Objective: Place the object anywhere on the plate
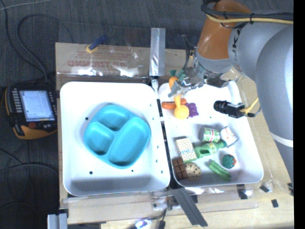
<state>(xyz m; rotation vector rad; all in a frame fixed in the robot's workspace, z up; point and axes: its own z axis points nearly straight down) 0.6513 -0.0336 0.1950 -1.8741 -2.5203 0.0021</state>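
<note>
The gripper (180, 86) hangs low over the far left corner of the right bin (248, 142), the grey arm sloping in from the right with its orange band up top. Whether it grips anything, I cannot tell. Just below it lie a yellow and orange toy (179, 109) and purple grapes (192, 109). The blue three-part plate (117, 135) sits in the left bin (71, 128), long axis running diagonally.

From my seat the bench sits on dark grey carpet (57, 13) with thin black cables (26, 27) snaking across it. The bench top is pale tan wood (64, 51). Behind the bins there's a crinkly clear plastic sheet (109, 61). Light's even, no hard shadows.
</note>
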